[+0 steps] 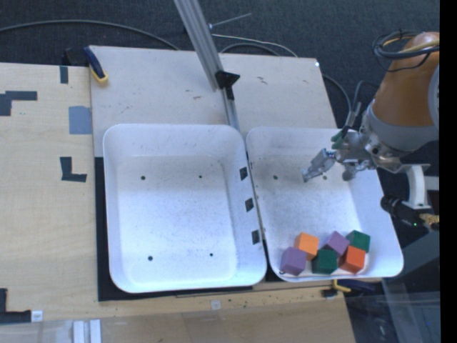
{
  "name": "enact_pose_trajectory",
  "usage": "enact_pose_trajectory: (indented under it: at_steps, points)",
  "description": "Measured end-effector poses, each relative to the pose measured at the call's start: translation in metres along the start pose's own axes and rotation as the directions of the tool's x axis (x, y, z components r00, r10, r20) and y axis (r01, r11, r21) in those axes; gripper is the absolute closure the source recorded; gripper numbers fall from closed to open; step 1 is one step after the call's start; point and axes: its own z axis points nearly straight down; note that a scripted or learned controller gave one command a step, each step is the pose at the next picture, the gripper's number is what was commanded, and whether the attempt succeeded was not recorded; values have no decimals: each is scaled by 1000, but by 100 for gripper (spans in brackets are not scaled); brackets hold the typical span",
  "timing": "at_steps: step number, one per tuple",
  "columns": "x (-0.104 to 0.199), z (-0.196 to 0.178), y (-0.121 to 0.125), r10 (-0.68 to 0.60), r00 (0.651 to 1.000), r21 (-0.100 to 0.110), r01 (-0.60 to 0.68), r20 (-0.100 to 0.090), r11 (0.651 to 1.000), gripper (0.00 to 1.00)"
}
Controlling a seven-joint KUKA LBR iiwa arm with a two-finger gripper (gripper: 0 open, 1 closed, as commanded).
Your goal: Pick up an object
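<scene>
Several small blocks lie clustered in the near right corner of the right bin (285,140): an orange block (308,244), a purple block (292,260), a green block (325,261), a second purple block (337,243), another green block (359,240) and another orange block (353,259). My gripper (331,170) hangs over the far right part of that bin, well behind the blocks. Its fingers stand apart and nothing is between them.
The left bin (108,148) sits beside the right one, their rims touching. A slanted metal pole (200,34) rises from behind the bins. A yellow-tipped tool (96,66) lies at the bench's far left corner. Cables run across the dark floor behind.
</scene>
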Motion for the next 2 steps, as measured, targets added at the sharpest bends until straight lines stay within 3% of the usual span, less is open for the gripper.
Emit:
enact_pose_trajectory:
  at_steps: [1, 2]
  points:
    - [-74, 160, -6, 5, 1000, 3, -5, 1, 1000, 0]
    - [-94, 156, 59, -1, 1000, -5, 1, 2, 1000, 0]
